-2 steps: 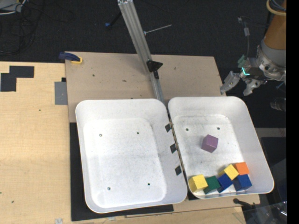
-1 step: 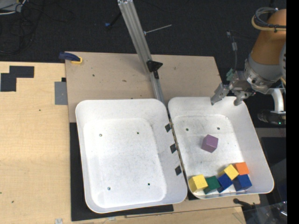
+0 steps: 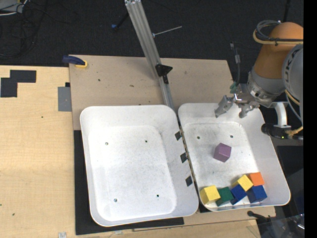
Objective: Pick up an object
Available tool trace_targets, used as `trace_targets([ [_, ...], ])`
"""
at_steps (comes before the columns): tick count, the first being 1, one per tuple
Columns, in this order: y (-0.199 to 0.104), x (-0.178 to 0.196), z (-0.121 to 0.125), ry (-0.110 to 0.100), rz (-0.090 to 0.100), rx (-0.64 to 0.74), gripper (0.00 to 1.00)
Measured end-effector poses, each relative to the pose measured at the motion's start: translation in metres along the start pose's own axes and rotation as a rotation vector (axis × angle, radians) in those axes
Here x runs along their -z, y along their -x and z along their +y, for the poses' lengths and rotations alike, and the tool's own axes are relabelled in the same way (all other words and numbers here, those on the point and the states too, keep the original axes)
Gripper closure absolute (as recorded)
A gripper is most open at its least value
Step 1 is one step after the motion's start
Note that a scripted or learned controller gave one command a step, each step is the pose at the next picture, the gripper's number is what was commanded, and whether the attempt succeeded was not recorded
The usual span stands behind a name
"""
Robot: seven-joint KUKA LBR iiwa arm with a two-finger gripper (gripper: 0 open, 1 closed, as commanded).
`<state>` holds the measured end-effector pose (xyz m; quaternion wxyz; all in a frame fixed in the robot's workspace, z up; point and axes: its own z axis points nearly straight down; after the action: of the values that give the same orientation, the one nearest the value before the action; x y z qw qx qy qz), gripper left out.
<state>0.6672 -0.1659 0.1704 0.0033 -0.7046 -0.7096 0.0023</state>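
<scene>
Camera view looks down on both white bins, and my gripper (image 3: 232, 107) hangs at about one o'clock over the far rim of the right bin (image 3: 277, 168), jaws spread apart with nothing between them. At the middle of that bin sits a purple cube (image 3: 222, 152), alone, near my jaws at their six o'clock but clear of them. Down at the bin's five o'clock corner a cluster is packed together: a yellow cube (image 3: 210, 193), a green block (image 3: 225, 196), a second yellow cube (image 3: 244, 182), an orange cube (image 3: 256, 178) and blue blocks (image 3: 256, 194). The left bin (image 3: 96, 118) lies beside it on the tabletop (image 3: 119, 78).
</scene>
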Motion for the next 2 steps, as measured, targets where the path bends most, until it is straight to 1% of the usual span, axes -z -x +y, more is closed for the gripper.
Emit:
trace_targets([
  [1,-0.008,-0.059,-0.005,-0.001,0.001,-0.001,0.00],
  [2,-0.007,-0.045,-0.004,0.005,-0.001,-0.002,1.00],
])
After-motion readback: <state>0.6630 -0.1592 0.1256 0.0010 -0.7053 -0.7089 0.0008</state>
